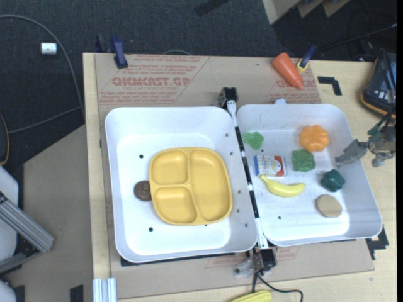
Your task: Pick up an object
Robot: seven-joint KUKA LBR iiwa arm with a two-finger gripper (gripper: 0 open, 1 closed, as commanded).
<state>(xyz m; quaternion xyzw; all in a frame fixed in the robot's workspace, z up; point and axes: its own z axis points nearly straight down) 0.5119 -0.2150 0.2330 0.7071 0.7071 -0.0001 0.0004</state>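
The right bin [360, 222] holds several small items: an orange fruit [314, 138], a green leafy piece [254, 140], a green lump [303, 161], a dark teal piece [332, 180], a yellow banana [283, 187], a tan potato-like lump [329, 206] and a small white carton [269, 165]. My gripper [365, 155] hangs over that bin's right rim, just right of the orange fruit and above the teal piece. Its fingers stand apart, open, with nothing between them.
In the left bin [119, 225] lies a yellow divided plate [190, 185], with a brown disc [142, 190] at its left edge. An orange carrot [288, 71] lies on the bench behind the right bin. A blue clamp [117, 51] sits at the bench's back left.
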